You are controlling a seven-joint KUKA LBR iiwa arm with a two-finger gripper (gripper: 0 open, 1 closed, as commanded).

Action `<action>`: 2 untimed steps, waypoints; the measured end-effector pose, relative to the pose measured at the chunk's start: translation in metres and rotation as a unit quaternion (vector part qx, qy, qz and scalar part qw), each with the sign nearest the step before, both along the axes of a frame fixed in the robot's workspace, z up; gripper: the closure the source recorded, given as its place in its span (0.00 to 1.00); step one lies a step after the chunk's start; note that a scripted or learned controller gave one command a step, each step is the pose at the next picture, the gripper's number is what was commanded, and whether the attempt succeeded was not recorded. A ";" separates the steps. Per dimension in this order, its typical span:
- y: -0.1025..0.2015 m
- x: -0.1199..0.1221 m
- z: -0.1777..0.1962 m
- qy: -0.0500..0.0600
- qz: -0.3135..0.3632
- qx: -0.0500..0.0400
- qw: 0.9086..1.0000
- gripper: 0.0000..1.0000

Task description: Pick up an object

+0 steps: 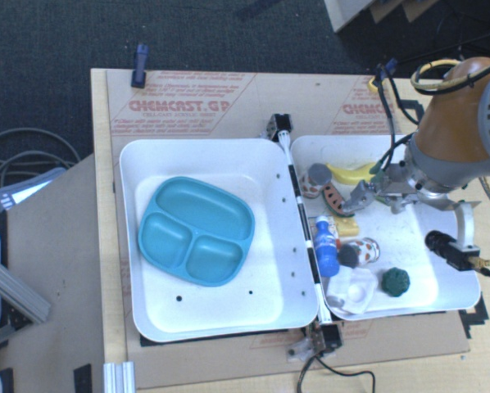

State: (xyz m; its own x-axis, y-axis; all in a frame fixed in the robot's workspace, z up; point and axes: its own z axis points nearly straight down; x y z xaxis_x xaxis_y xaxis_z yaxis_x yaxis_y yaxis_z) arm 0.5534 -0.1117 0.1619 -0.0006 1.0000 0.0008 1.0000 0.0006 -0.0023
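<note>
2 bins point(229, 301) point(417, 256), 1 blue tray point(197, 230)

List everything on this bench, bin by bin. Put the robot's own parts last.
Shallow white plastic bins: two, white, side by side on the bench; left bin, right bin.
Divided plastic plate: one, light blue, middle of the left bin.
Plastic bottle with a white cap: one, blue, right bin, along its left wall.
Banana-shaped toy: one, yellow, far part of the right bin.
Bumpy ball: one, dark green, near side of the right bin.
Clear plastic cup: one, whitish, right bin's near left corner.
Round grey piece: one, grey, right bin's far left.
Small pieces beside the bottle: too blurred to count.
Clamp: one, blue, bench's far edge.
Arm: one, grey with an orange band.
Gripper: one, grey, over the right bin.
</note>
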 end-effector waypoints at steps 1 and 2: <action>0.019 0.049 -0.028 -0.002 0.000 -0.001 1.000 0.00; 0.019 0.058 -0.078 0.000 0.000 0.000 1.000 0.00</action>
